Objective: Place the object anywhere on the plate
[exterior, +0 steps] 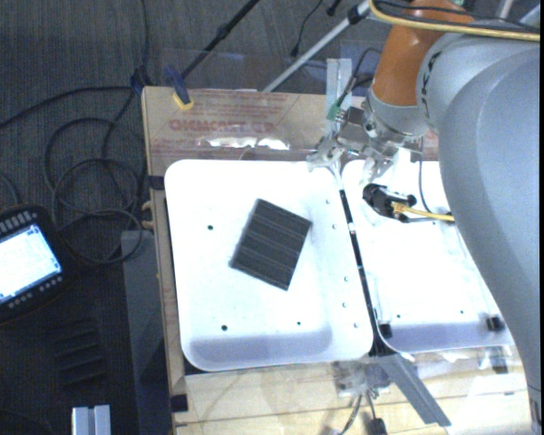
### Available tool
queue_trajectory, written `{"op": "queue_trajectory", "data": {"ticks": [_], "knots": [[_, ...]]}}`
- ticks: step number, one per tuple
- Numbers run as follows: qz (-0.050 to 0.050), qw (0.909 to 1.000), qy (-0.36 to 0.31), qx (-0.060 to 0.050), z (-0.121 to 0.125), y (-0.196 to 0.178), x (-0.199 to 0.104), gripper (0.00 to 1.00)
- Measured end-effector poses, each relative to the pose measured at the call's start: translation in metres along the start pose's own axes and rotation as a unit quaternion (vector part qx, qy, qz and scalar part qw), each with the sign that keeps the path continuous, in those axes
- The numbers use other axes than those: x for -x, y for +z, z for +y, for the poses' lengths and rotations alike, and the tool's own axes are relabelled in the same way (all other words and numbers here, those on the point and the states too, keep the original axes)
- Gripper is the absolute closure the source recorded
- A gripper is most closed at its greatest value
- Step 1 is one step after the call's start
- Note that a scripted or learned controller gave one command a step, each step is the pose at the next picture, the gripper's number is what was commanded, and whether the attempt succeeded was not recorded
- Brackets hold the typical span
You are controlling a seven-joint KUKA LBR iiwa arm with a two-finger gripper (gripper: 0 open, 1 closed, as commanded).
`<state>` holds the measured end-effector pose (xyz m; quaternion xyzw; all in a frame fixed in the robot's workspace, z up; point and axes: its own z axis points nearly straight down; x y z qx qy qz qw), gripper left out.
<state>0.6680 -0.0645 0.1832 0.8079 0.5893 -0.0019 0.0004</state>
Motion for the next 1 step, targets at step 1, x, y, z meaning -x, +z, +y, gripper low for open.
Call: {"op": "queue_trajectory", "data": {"ticks": [1], "knots": [[-0.001, 1.0000, 0.000, 0.000, 0.0001, 0.0000, 0.0005, 0.00]]}}
